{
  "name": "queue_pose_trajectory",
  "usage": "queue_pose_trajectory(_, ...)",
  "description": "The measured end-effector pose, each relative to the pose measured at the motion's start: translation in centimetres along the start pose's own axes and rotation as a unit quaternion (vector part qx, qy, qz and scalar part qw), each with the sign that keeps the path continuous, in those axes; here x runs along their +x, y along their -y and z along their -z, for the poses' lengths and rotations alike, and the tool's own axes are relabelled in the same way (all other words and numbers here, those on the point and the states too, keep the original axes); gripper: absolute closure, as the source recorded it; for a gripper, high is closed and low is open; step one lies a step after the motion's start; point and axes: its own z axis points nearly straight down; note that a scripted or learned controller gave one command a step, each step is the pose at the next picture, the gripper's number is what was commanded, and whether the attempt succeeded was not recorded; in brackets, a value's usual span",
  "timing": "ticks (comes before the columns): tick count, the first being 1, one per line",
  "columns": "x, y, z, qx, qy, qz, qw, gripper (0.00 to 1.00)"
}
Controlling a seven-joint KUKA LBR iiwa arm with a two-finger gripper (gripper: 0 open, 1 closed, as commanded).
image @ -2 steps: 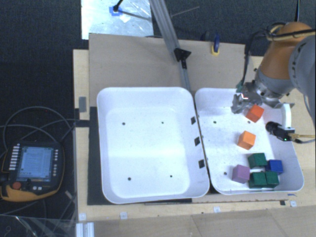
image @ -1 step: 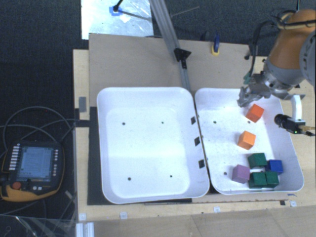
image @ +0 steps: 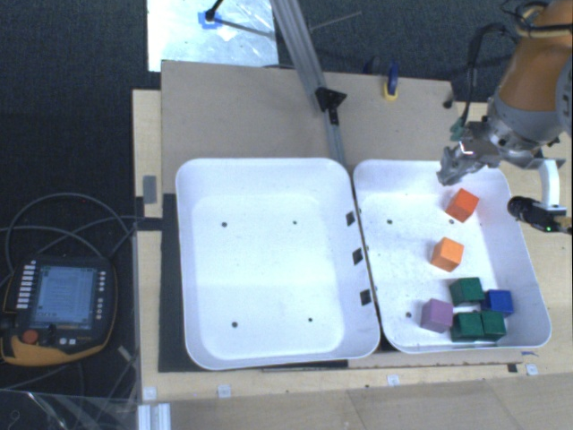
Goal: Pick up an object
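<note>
Gripper (image: 457,164) hovers at right bin's (image: 394,330) far edge, opening impossible to tell | nearest orange cube (image: 462,204) just below, unheld | risk: off-centre descent nudges cube, fingers miss

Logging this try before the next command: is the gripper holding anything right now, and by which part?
Nothing is held. The gripper hangs just above the upper orange block, which lies apart from it on the right bin floor.
</note>
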Motion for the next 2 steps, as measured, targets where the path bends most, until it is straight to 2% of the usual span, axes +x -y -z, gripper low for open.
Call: queue_pose_trajectory(2,10.9,-1.2,-1.5,0.001,-0.001,0.003,1.0,1.0)
